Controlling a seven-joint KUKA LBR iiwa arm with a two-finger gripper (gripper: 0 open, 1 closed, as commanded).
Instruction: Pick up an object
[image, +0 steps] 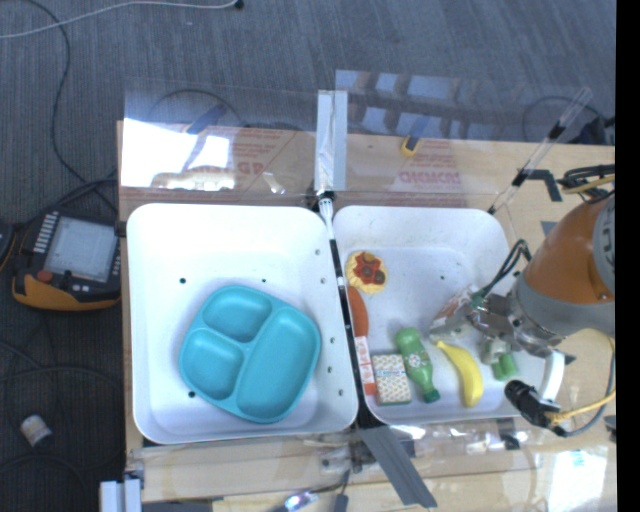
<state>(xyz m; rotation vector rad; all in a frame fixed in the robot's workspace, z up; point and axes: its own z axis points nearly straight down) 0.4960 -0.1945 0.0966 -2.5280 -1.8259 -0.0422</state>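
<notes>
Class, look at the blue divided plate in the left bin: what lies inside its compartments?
Nothing rests in the blue divided plate; all three compartments show bare. Whatever lies under it stays covered.

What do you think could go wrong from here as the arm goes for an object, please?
The banana, green bottle and small box lie packed close together, so the hand may nudge a neighbour or pinch two things at once. The hot dog lies against the right bin's left wall, leaving little room for a finger.
</notes>
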